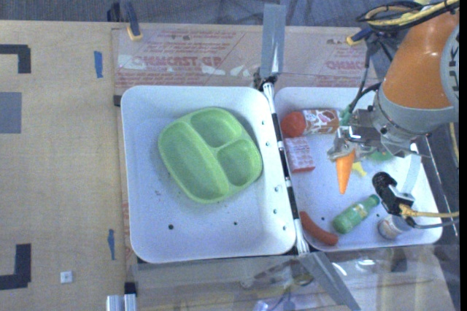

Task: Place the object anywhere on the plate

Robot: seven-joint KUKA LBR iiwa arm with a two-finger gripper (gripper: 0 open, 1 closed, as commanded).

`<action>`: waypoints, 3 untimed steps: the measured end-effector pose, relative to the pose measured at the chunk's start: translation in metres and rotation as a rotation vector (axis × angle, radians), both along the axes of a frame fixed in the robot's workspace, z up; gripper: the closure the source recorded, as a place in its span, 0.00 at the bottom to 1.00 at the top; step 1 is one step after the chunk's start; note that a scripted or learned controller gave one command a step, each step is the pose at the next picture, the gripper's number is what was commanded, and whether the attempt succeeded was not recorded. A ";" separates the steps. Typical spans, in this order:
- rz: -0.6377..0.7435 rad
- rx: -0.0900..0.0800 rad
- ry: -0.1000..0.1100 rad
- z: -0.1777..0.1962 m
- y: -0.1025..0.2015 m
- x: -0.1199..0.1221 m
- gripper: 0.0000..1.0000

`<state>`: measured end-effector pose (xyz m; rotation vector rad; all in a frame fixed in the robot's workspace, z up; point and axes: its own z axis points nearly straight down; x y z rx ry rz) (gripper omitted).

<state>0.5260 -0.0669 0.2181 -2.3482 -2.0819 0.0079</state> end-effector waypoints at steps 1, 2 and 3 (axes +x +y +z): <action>0.028 0.000 -0.002 -0.028 0.100 0.032 1.00; 0.048 -0.001 -0.001 -0.019 0.206 0.060 1.00; -0.028 -0.002 -0.002 0.022 0.211 0.057 1.00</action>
